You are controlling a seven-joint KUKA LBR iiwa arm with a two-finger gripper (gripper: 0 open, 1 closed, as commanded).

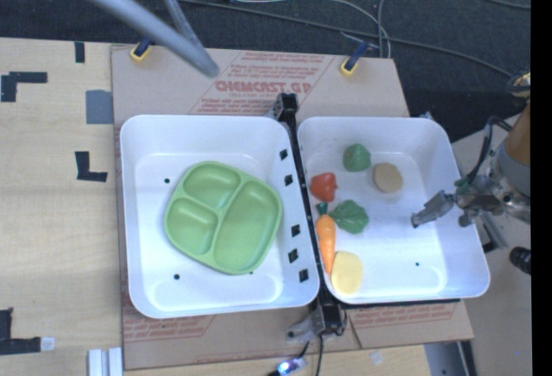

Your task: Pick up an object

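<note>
**Gripper at the right bin's edge, food items to its left**

You have two white bins side by side on a cardboard sheet (259, 77). The left bin (138, 219) holds a green divided plate (224, 216), lying flat and turned at an angle to the bin's walls.

Your targets are all in the right bin (431, 275). Along its left wall you see a red piece (323, 186), and below it a carrot (326, 241) lying lengthwise along that wall. Just beside the carrot's lower end sits a yellow piece (347, 272). A leafy green piece (349, 216) lies next to the carrot's top, between the red piece and the yellow one. Nearer the bin's far wall you have a green ball (357, 158), and just right of it a tan round piece (388, 178).

The gripper (429, 212) comes in over the right wall of the right bin, with the arm behind it at the picture's right edge. A grey finger points left into the bin. Whether the fingers are spread or closed you cannot tell from this angle, and nothing shows between them.

Every item lies to the left of the gripper. The tan round piece is the nearest, up and to the left of the tip, apart from it. The leafy green piece is level with the tip, farther left. The carrot and red piece are well apart from it.
</note>
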